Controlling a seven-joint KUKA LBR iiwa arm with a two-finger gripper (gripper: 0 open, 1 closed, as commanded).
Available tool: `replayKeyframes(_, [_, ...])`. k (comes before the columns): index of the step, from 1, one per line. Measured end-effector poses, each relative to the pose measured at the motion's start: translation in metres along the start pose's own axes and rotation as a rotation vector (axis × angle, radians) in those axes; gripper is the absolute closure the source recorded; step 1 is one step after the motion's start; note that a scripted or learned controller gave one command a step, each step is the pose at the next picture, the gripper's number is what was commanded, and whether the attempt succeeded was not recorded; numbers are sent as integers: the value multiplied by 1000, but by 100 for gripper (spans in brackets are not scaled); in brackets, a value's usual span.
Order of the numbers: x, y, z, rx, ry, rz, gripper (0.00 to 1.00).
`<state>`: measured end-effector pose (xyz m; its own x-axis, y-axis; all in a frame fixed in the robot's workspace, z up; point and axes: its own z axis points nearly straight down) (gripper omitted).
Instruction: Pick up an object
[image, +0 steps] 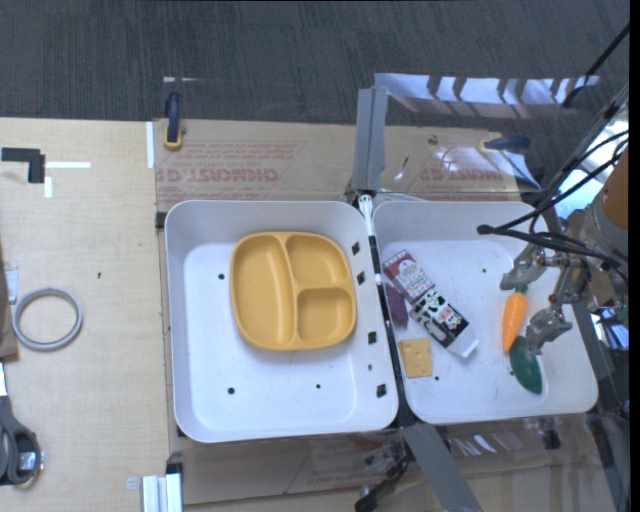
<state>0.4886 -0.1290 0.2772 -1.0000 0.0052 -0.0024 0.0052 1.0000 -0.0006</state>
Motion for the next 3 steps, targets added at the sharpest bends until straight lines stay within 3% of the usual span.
replayKeyframes(1, [-26, -22, 22, 1, 2, 478, 0])
replayKeyframes(2, [-26, -73, 151, 1, 2, 687, 0])
replayKeyframes(3, [11, -93, 186, 1, 3, 727, 0])
